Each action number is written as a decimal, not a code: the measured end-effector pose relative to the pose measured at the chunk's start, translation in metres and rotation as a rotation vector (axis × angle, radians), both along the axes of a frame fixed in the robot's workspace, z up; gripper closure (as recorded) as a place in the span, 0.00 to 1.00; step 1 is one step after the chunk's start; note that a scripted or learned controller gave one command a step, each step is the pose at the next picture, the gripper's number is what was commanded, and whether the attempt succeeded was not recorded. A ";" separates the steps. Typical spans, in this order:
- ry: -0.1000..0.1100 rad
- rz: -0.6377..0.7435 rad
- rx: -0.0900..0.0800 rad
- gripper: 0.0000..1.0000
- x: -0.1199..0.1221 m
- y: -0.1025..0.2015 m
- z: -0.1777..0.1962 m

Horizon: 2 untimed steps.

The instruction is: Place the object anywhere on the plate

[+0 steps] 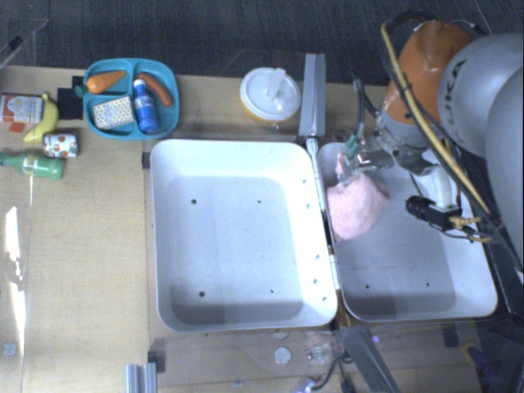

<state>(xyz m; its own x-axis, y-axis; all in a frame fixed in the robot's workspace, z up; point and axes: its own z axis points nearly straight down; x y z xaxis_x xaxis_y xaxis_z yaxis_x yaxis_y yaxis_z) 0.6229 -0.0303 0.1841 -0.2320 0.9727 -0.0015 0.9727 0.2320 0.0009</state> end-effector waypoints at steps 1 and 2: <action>-0.003 0.008 0.001 1.00 0.001 0.002 0.041; -0.004 0.413 0.001 1.00 0.012 0.052 0.032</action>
